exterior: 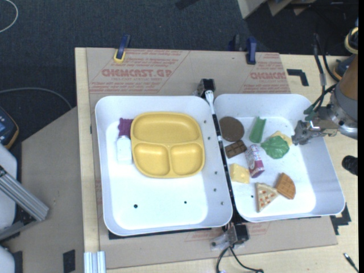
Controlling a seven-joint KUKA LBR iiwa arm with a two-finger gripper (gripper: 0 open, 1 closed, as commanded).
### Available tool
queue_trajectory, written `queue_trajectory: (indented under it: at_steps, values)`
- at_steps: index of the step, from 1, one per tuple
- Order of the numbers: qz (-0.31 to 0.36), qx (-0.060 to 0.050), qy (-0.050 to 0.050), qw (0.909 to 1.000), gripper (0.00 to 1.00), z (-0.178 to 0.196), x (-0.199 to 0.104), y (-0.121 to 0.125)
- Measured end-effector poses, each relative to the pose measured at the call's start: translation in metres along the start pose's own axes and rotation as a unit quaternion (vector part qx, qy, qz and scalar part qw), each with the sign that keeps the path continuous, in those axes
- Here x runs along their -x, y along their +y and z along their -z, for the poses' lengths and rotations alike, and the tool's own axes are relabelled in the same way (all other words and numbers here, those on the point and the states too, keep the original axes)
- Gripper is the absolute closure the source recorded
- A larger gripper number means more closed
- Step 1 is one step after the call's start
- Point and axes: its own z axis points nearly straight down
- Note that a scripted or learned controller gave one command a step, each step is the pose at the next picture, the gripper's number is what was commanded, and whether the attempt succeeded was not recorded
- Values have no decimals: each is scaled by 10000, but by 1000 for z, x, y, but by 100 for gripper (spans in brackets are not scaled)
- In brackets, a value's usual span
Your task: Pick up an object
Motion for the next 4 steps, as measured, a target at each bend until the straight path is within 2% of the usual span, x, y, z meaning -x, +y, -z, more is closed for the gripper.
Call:
queue_trajectory:
  at_steps: [2, 3, 4]
  values:
    - [30, 1, 11, 10000, 100, -15, -97, 40]
    - [33, 10, 14, 10000, 100, 0, -155, 59]
    - [15, 8, 8, 10000, 100, 11, -178, 75]
